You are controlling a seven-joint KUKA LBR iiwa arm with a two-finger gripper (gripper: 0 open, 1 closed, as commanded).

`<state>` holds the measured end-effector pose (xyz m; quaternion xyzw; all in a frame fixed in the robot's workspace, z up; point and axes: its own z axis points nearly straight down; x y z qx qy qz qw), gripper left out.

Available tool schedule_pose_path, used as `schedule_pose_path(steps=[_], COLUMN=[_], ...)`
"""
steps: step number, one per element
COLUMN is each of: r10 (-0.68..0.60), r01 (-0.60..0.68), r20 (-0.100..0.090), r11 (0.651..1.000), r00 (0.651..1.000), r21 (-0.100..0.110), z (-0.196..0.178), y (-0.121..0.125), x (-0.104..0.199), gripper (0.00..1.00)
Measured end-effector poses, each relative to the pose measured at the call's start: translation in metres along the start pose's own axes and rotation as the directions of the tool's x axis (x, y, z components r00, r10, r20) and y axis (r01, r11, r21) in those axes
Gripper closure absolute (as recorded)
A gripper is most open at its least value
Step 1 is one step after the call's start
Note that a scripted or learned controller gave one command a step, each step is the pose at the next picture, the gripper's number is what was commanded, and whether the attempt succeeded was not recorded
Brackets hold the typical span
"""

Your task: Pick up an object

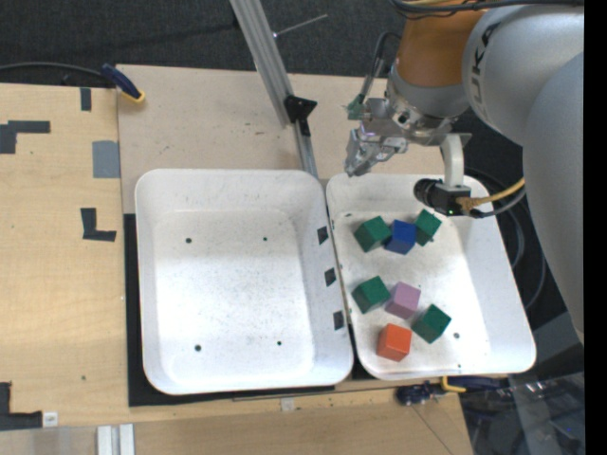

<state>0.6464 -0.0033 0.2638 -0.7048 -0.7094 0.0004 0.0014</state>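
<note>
Camera view: claw (365, 159) hangs over the far left corner of the right bin (493, 292), just above its rim. Cannot tell its state; nothing visibly held, touching nothing that can be made out.

Nearest cluster below the claw, toward the near side: green cube (373, 232), blue cube (402, 236) touching it, small green cube (428, 226) just beside the blue one. Further from the claw: another green cube (371, 294), purple cube (404, 300) touching it, dark green cube (432, 322) near, orange cube (395, 341) nearest the bin's front rim.

Bare floor between the two clusters and along the bin's right wall. Left bin (228, 282) sits beside the claw's bin, rims touching. Counter (57, 254) beyond it, tape marks on it.
</note>
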Motion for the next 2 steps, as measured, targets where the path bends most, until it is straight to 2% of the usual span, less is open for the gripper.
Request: schedule_pose_path(steps=[1,2], r10=[0.0,0.001], r01=[0.0,-0.001], r20=[0.001,0.001], r11=[1.0,1.0], r00=[1.0,1.0], r21=[-0.002,0.0], z=[0.003,0.025], y=[0.012,0.022], x=[0.046,0.096], gripper=[1.0,1.0])
